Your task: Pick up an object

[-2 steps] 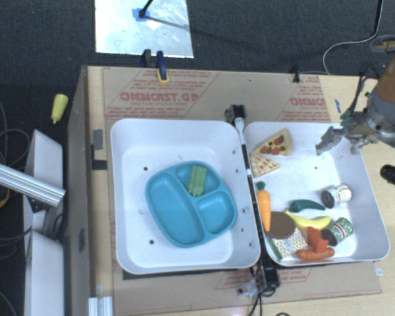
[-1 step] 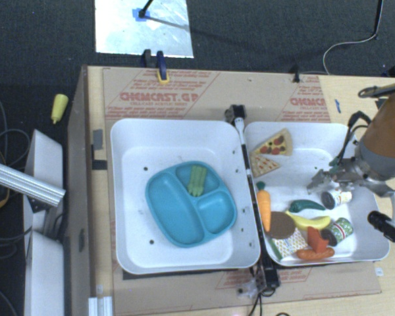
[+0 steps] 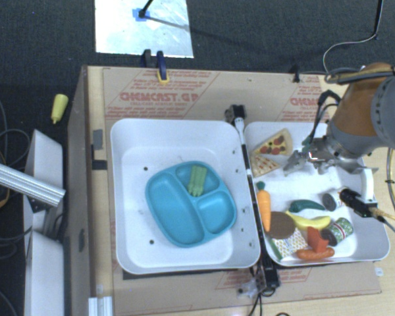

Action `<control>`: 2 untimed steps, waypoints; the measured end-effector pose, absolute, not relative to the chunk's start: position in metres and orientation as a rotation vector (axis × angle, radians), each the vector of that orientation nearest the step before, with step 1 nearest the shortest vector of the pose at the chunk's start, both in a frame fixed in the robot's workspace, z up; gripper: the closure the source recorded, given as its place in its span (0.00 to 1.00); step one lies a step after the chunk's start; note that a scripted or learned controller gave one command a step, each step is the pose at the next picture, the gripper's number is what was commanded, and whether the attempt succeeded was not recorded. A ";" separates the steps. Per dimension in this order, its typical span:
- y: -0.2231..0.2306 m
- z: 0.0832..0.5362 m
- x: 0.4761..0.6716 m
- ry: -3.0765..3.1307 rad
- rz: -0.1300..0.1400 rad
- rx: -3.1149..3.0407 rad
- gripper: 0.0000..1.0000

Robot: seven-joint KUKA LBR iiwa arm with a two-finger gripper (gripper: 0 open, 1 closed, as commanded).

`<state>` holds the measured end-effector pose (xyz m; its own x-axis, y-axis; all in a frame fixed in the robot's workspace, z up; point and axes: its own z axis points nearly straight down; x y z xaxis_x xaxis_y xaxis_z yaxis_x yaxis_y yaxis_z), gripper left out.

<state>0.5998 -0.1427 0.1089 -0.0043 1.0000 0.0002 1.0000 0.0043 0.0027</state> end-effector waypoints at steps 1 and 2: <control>-0.124 0.084 0.526 2.223 0.000 2.221 0.00; -0.133 0.084 0.487 2.222 0.001 2.220 0.00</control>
